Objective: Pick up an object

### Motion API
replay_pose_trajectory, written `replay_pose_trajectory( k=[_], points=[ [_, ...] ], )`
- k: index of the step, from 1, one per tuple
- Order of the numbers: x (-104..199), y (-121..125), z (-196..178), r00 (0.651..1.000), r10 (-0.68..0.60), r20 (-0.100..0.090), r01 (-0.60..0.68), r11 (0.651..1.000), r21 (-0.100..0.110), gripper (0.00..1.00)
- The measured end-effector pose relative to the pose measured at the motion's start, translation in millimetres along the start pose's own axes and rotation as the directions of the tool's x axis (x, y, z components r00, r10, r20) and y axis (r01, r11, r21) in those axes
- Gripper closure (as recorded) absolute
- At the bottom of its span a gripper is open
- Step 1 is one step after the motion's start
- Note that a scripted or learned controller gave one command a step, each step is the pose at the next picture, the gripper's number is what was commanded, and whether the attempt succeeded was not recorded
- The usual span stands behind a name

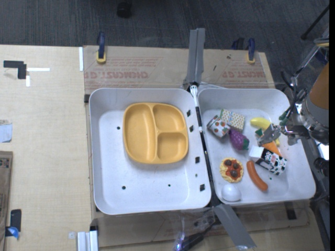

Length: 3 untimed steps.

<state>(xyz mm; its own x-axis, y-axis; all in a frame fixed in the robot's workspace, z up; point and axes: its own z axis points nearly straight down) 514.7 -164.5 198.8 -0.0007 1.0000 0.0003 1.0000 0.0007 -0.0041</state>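
Note:
Several toy foods lie in the right bin (297,190). Among them are a yellow banana (259,122), a purple grape bunch (238,139), two patterned boxes (225,123), a small pizza (232,170), a red sausage (257,175) and a white egg (231,192). A white block with black dots (272,162) and an orange piece (272,151) sit at the right side. My gripper (269,135) reaches in from the right. It hangs low just above the orange piece, between the banana and the dotted block. Nothing visibly sits in its grasp.
A yellow divided plate (155,132) lies in the left bin (104,187). The divider between the bins (201,140) runs down the middle. Blue clamps (100,48) hold the cardboard at the back. The arm's body (316,114) stands over the right bin's right wall.

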Motion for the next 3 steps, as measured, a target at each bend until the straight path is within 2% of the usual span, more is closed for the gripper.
replay_pose_trajectory(
  k=[1,2,3],
  points=[
    [-10,57,108,0.998,-0.056,0.001,0.056,0.998,-0.003,0.00],
    [-10,57,100,0.999,-0.054,0.001,0.054,0.999,-0.002,1.00],
    [44,85,-14,0.992,-0.127,0.002,0.127,0.992,-0.002,1.00]
  ],
)
